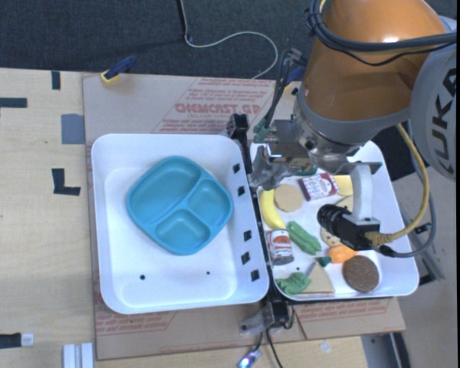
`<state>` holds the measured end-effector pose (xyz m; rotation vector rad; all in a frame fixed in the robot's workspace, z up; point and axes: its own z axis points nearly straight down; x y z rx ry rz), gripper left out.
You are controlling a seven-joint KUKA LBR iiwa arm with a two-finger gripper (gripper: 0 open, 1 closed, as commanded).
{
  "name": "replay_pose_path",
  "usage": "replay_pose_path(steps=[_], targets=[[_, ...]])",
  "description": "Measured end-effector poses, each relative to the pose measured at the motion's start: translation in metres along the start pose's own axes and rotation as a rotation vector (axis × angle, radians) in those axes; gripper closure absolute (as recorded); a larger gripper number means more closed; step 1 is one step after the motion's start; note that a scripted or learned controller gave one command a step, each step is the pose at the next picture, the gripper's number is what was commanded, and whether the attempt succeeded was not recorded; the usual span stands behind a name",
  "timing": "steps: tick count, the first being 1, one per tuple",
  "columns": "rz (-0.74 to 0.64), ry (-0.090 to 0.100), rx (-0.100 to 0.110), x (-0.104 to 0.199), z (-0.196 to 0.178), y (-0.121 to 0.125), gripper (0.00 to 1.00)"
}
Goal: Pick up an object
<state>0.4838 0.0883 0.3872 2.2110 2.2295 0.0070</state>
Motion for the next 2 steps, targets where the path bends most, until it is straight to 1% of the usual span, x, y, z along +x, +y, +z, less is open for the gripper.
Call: replay_pose_path(steps=[1, 2], targets=[[0.014, -0.005, 0.016, -0.06, 0.106, -0.003, 1.0], [0.002, -0.001, 0.002, -0.014, 0.05, -0.001, 1.0]])
